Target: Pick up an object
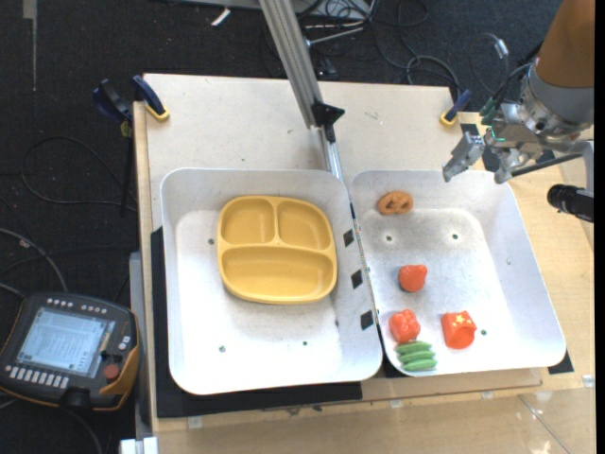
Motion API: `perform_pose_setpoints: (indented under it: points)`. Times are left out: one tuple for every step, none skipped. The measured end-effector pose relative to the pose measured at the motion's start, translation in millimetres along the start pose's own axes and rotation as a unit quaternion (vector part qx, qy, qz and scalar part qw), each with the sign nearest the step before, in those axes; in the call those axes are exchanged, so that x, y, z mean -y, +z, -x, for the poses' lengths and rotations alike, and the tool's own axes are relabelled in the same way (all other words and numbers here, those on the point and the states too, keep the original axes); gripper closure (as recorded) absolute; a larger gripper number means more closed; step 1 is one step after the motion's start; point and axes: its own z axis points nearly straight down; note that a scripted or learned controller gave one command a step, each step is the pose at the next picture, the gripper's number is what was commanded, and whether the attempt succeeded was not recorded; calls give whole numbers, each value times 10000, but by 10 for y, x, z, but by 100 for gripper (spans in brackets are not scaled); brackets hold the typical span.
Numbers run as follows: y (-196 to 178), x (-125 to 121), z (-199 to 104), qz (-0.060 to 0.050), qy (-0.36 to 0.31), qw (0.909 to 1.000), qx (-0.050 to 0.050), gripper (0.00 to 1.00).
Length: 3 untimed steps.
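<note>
The hand (480,162) is seen above the far edge of the right bin (515,239), its fingers spread apart and nothing held between them. In that bin, a brown pretzel (395,202) is placed near the far left corner, while three red pieces (412,277) and a green pea pod (416,355) are gathered toward the near edge. A yellow divided plate (277,249) is set in the left bin (189,282).

The arm (567,36) enters at the upper right of the frame, its orange band at the top edge and the grey wrist below it. The gripper (484,162) points down and to the left from the wrist, its two fingers (462,158) spread apart with nothing between them.
</note>
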Motion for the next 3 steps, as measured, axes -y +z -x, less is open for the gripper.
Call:
perform_pose_setpoints:
  points:
    - [0,0,-1,-1,-2,10000,1,0]
    - [443,-38,10,-20,11,10000,-1,0]
    - [884,-69,-14,-21,9,10000,-2,0]
